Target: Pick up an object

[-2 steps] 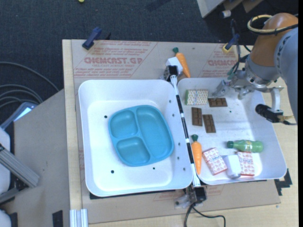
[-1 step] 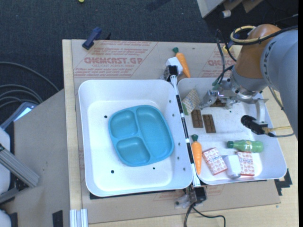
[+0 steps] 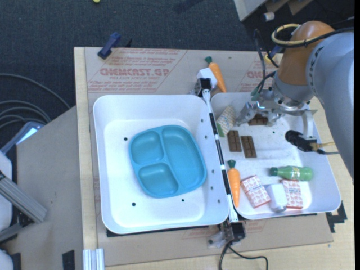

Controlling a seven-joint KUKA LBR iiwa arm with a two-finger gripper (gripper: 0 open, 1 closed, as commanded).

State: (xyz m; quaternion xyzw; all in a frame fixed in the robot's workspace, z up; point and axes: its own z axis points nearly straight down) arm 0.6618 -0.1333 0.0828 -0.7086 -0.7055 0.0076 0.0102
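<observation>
The gripper (image 3: 260, 115) hangs low in the right bin (image 3: 329, 193) — whether it grips anything, I cannot tell. Closing off-centre could nudge the chocolate bars (image 3: 242, 144) aside — a miss.

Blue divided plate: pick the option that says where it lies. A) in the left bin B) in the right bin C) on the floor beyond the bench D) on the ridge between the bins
A: the blue divided plate lies flat inside the left bin, with nothing else on it.
</observation>
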